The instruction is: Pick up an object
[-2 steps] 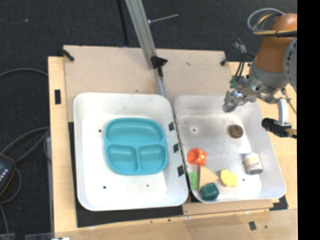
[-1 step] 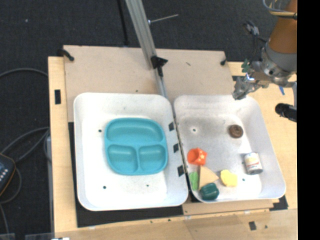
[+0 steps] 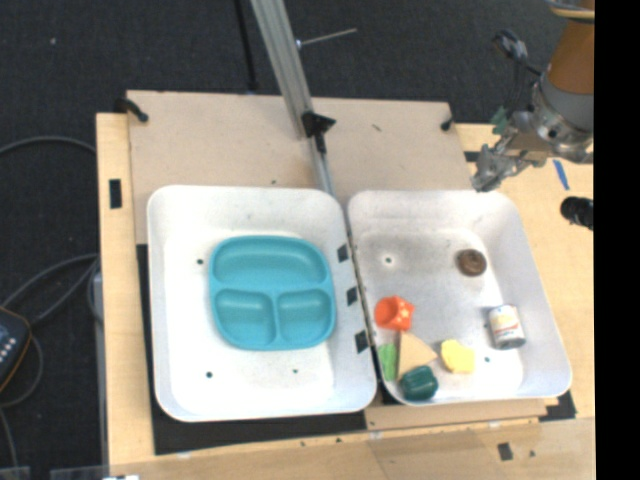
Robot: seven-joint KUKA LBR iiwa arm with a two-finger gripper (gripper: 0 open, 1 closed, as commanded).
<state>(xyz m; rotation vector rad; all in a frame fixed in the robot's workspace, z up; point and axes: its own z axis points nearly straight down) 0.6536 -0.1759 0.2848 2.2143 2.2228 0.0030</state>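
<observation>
The gripper (image 3: 487,173) hung at the right bin's (image 3: 530,268) 12 o'clock rim; its finger spread was unreadable. The small can (image 3: 505,326), at 4 o'clock, looked light, stiff, slippery: best pinched across its round sides.

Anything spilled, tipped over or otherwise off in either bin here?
Nothing spilled or broken. The small can in the right bin lies on its side. The orange cup, wedge, yellow piece and green piece crowd the near corner. The teal tray sits slightly askew in the left bin.
</observation>
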